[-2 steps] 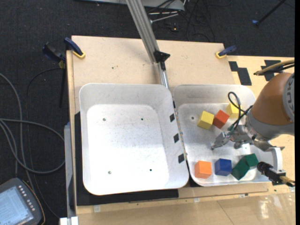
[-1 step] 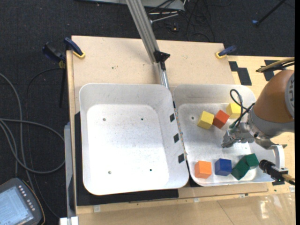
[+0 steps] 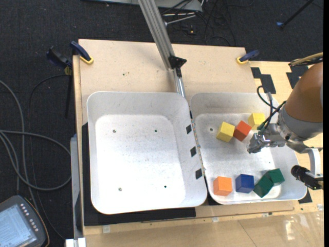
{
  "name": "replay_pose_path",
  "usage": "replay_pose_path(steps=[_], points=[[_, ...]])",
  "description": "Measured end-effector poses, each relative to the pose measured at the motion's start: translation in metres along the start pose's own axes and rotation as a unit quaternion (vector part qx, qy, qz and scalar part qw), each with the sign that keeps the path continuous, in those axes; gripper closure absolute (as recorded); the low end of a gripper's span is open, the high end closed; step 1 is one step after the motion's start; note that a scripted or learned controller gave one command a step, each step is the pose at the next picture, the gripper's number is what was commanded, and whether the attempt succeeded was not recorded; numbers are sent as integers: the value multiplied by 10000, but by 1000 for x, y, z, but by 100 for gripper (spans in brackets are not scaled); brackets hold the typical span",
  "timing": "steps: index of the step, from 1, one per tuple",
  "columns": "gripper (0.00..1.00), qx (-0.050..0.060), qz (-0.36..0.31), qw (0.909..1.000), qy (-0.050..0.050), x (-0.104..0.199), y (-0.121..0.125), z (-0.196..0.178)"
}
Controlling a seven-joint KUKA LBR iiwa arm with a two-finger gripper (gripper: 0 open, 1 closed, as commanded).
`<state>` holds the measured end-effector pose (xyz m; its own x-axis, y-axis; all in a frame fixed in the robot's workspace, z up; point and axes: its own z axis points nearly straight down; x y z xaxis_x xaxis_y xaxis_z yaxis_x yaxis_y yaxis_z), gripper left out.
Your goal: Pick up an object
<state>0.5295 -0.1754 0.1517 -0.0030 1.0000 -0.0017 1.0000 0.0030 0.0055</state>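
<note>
The right bin (image 3: 205, 158) holds several blocks. A yellow block (image 3: 225, 131) and a red-orange block (image 3: 242, 130) lie side by side near its middle, with a smaller yellow block (image 3: 256, 119) behind them. Along the front edge sit an orange block (image 3: 222, 186), a blue block (image 3: 245, 183) and two green blocks (image 3: 269, 182). My gripper (image 3: 255, 146) hangs low over the right part of this bin, just right of and below the red-orange block. I see no block between its fingers.
The left bin (image 3: 136, 151) lies beside the right one. A metal pole (image 3: 157, 27) slants down from the back to the gap between the bins. Clamps (image 3: 82, 53) hold the board's back corners. The arm's body (image 3: 308, 112) covers the bin's right edge.
</note>
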Motion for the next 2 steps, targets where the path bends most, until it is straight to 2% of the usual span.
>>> replay_pose_path(steps=[1,2], points=[[100,-4,-4,10000,-3,2,12,-51],[100,-7,-1,10000,-6,0,8,-97]])
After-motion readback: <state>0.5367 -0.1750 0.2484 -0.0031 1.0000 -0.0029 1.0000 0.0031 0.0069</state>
